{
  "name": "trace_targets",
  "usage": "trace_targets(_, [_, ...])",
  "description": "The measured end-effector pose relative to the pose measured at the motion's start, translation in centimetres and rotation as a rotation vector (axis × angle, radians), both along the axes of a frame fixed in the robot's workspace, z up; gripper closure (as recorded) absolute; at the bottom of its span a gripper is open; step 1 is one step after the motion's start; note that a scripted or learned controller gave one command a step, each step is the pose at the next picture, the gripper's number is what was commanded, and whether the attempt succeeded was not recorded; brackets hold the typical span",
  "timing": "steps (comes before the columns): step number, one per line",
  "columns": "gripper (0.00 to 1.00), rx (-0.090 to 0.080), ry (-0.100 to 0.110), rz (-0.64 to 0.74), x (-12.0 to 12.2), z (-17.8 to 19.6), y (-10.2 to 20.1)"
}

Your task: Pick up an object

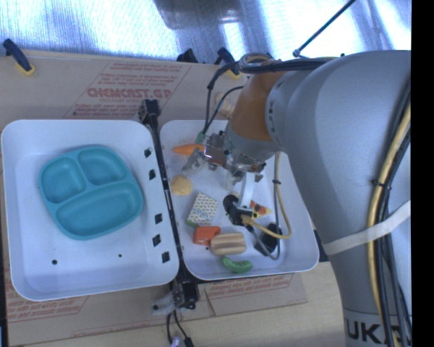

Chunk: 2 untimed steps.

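Pincer: my pincer (235,168) hangs low over the far part of the right bin (298,248), below my orange band; how it is set, and whether it has anything, I cannot tell from here.
Nearest pick: an orange carrot-like piece (186,149) lies just to the left of my pincer in the camera view, near the bin's far-left corner, its long axis running roughly left to right.
Other candidates: a pale yellow piece (181,186), a checkered block (202,209), a red piece (206,234), a hot-dog bun (228,243) and a green piece (238,265), all nearer the camera than my pincer.
Left bin (18,194): holds a blue divided plate (91,191), well apart from me.
Writing: the cardboard on the worktop (101,85) reads "CHEMCAST GP"; smaller lines are illegible. "UK" shows on my base.
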<state>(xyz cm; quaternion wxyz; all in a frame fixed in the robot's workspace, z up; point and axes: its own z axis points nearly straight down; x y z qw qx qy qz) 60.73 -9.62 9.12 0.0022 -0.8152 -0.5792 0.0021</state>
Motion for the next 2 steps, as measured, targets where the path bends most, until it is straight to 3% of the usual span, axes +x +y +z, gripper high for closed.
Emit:
trace_targets(1, [0.0, 0.001, 0.012, -0.07, 4.4, -0.1, -1.8])
trace_targets(2, [0.0, -0.001, 0.0, -0.057, -5.0, 0.0, -1.0])
